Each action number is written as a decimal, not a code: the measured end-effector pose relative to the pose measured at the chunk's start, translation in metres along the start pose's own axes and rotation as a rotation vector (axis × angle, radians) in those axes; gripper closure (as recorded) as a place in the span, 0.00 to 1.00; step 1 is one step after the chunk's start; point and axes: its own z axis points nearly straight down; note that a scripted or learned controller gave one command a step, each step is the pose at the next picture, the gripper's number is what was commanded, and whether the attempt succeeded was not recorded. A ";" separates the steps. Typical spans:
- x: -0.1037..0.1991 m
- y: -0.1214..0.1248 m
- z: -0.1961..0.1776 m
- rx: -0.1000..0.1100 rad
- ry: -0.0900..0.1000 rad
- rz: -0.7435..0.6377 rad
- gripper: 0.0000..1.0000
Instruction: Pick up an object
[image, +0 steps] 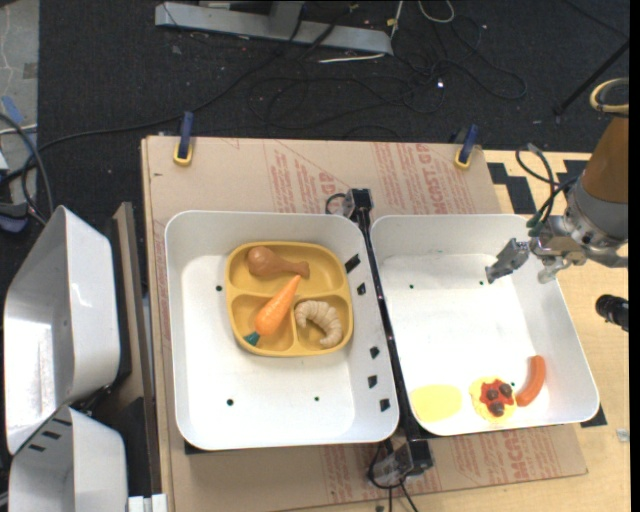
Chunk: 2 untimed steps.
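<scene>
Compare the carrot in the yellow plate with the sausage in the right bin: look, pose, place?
The carrot tapers to a point and has a green end; the sausage is a slightly bent rod with rounded ends. The carrot lies in a compartment of the yellow plate in the left bin; the sausage lies on the floor of the right bin, near its edge. Both are orange and lie slantwise.
</scene>
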 end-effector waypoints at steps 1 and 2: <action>0.001 0.003 -0.009 -0.014 -0.004 -0.003 0.00; 0.000 0.011 0.038 -0.010 -0.002 -0.006 0.00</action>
